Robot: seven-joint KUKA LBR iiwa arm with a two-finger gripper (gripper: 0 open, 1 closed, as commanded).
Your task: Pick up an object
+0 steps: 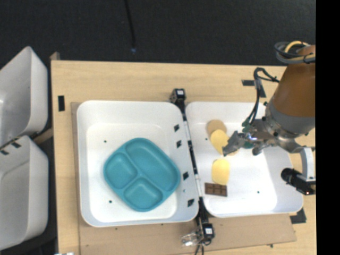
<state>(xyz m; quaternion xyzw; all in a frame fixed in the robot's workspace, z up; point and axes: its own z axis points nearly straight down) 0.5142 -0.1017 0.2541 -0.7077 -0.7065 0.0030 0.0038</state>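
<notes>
Nearby, smooth rounded yellow lump (220,170), flat brown rectangular bar (216,189).

Just beside the gripper (232,146), at its tip toward the left bin, lies a yellow rounded object (218,139), with a tan rounded one (215,126) touching its far side. Nearer the camera from the gripper sits a second yellow lump (221,170), and a flat dark brown bar (216,189) lies just below that.
</notes>
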